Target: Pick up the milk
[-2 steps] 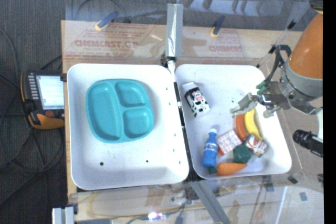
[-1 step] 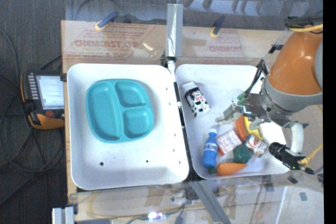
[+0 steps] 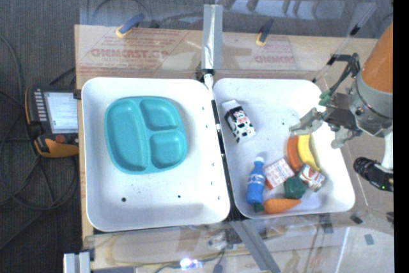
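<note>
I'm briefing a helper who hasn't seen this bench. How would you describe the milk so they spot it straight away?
Start at the right bin, the one without the blue tray. The milk lies alone near its upper left corner, close to the divider. It is a small white carton with black cow patches, set apart from the colourful pile at the bin's lower right.

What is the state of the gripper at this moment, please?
Gripper: open, holding nothing, above the right bin's right side near the banana; the milk lies apart from it.
</note>
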`<control>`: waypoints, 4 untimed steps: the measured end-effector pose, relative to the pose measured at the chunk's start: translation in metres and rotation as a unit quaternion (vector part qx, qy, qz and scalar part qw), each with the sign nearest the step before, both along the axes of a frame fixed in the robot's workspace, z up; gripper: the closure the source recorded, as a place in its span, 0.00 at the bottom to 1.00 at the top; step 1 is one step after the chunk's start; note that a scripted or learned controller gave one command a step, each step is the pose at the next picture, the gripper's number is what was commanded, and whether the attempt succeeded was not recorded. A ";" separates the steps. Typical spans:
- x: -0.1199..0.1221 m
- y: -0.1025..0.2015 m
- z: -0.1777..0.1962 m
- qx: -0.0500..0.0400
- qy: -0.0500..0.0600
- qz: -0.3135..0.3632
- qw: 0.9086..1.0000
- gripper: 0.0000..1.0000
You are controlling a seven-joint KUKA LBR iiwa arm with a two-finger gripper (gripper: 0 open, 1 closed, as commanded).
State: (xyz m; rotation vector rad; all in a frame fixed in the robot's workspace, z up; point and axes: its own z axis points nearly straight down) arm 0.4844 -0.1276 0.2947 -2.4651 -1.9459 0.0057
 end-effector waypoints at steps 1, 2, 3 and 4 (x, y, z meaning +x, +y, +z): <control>0.080 0.043 -0.101 0.001 0.001 0.051 0.999 0.00; 0.093 0.101 -0.111 0.001 0.001 0.102 0.995 0.00; 0.111 0.041 -0.201 0.001 0.000 0.136 0.991 0.00; 0.126 0.044 -0.112 0.000 0.000 0.090 0.996 0.00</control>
